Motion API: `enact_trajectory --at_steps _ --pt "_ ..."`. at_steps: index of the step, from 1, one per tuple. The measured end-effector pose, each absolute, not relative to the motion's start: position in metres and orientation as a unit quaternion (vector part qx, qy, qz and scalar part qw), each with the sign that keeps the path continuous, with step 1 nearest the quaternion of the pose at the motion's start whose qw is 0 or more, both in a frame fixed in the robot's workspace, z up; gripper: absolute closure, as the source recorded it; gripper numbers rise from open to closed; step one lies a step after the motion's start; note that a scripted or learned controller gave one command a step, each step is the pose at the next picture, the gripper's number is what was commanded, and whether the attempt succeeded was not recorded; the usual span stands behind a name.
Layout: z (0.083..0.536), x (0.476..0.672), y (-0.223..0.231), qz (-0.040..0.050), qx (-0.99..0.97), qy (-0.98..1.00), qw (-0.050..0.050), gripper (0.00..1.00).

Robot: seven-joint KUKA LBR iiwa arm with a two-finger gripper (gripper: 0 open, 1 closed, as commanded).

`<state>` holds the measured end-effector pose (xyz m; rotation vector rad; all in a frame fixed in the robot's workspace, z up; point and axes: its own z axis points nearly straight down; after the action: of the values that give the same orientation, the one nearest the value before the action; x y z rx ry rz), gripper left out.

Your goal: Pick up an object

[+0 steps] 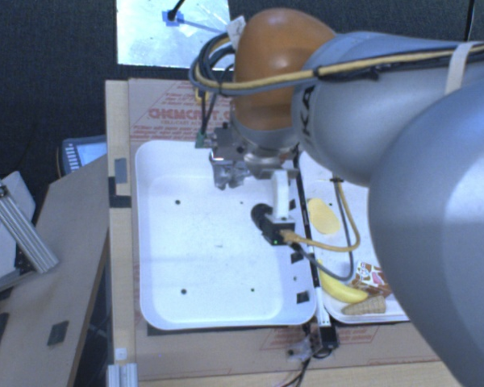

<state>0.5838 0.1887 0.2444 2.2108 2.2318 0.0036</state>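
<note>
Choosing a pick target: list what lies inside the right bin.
In the right bin: a banana, a yellow disc, a printed packet and a tan cone-like piece. The arm covers the rest.

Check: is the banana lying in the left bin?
No, the banana lies in the right bin, near its front edge.

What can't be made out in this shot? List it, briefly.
Camera view:
1. Right bin: mostly covered by the arm.
2. Red-and-white thing beside the banana: cut off by the arm, too small to name.
3. Yellow oval: too blurred to identify.
4. Gripper: small, blurred under the wrist; any hold unclear.
</note>
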Motion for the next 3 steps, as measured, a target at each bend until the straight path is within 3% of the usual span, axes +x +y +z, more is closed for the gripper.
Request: enact_trajectory --at_steps 1,2,3 --pt "0.389 0.586 0.238 0.0087 0.703 0.711 0.003 1.00" --pt "0.329 0.551 0.234 -0.0016 0.706 0.709 -0.001 1.00" --pt "0.328 0.577 0.234 0.0010 0.707 0.707 0.001 1.00"
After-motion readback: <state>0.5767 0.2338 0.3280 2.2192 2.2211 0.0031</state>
